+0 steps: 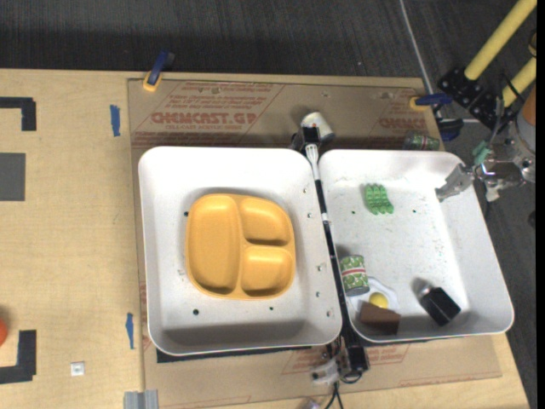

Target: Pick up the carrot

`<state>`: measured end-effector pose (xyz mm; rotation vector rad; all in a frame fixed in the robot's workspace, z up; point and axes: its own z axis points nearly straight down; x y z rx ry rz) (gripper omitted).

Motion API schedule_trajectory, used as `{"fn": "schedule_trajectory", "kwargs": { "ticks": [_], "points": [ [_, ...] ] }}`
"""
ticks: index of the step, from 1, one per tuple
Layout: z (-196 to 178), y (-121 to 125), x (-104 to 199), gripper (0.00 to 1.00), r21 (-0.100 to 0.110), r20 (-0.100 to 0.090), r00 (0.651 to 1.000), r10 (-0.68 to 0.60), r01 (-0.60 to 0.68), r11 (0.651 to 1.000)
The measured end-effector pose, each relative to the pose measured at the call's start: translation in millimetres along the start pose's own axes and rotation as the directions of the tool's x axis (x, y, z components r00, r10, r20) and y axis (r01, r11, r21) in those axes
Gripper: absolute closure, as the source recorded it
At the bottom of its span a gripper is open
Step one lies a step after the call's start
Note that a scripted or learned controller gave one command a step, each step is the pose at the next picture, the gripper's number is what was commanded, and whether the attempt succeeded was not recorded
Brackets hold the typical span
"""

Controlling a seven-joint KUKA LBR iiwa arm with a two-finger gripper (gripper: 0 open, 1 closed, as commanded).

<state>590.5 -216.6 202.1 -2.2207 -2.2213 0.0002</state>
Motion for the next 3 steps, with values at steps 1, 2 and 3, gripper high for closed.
{"fn": "schedule_trajectory", "kwargs": {
  "ticks": [1,2,3],
  "points": [
    [49,-43,37,0.00,0.001,0.000,1.000,0.028,-0.028,1.000],
    [117,-65,76,0.00,0.001,-0.001,0.939,0.344,-0.344,0.939],
    [101,-105,124,0.00,0.003,0.000,0.896,0.444,-0.444,0.896]
  ]
}}
